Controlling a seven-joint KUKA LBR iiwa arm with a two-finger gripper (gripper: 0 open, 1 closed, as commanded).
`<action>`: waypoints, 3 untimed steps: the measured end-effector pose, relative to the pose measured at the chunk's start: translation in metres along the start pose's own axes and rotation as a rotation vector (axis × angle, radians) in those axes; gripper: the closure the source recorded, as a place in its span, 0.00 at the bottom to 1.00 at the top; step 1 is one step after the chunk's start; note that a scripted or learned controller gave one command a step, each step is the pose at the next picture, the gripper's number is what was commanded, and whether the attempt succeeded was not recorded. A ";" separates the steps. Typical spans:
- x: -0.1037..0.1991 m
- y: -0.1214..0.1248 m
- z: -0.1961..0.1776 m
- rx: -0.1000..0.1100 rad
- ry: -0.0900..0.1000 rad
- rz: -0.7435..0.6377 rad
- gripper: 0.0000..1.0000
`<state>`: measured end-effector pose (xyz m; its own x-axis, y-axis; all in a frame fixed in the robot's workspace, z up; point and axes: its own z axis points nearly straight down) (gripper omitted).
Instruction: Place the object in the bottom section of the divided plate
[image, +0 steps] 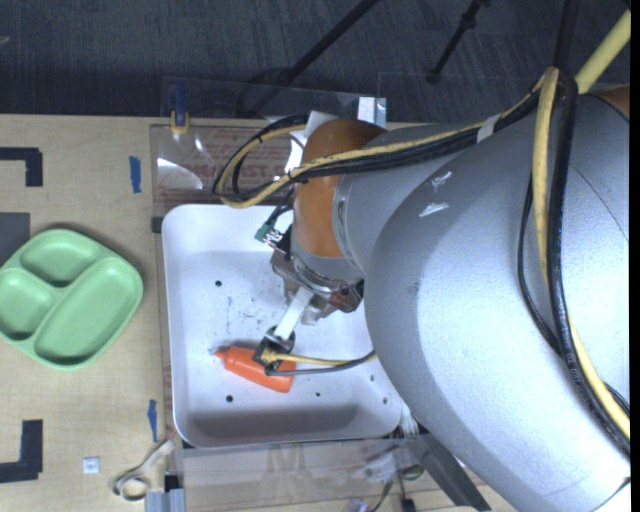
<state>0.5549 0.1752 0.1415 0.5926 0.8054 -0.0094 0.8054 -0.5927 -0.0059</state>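
Presently, orange carrot-like object lies in white bin, jaws at its right end, state indiscernible; seemingly light, rigid, smooth—best gripped across its thicker middle; green divided plate on counter.

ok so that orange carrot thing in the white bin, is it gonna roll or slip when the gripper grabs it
The carrot looks tapered and rounded, so it would probably roll or pivot if nudged. Its surface seems smooth, like plastic, so it may slip from the gripper poised at its thick end. It lies flat on the white bin, so tipping seems unlikely.
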 end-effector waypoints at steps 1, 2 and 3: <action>0.063 0.000 -0.011 -0.006 0.006 -0.176 1.00; 0.061 -0.001 -0.053 -0.005 0.006 -0.059 1.00; 0.075 0.016 -0.012 -0.004 0.004 -0.309 1.00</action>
<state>0.6121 0.2258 0.1524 0.3197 0.9475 -0.0038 0.9475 -0.3197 -0.0041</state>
